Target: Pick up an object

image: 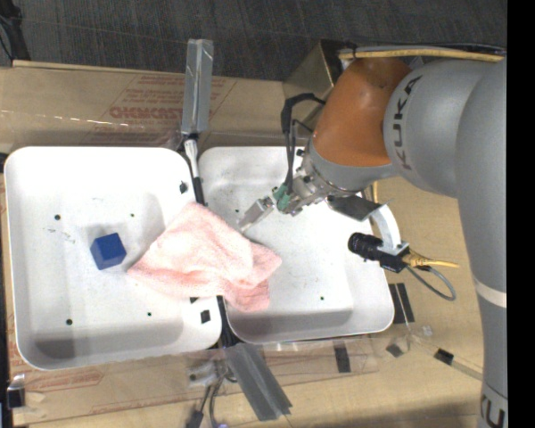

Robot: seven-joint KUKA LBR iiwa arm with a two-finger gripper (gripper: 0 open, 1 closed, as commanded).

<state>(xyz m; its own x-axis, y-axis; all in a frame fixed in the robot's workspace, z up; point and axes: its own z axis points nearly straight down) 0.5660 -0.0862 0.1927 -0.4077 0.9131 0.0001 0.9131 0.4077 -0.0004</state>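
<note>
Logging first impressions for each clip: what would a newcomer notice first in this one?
First, the big grey KUKA arm with its orange band, reaching in from the right over the right-hand white bin. Next, the crumpled pink terry cloth draped across the divide between both bins. Then the small blue cube, alone in the left-hand white bin.

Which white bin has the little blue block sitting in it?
The left bin. The blue block sits on its floor. The right bin has the hand over it. The pink cloth lies across both.
</note>
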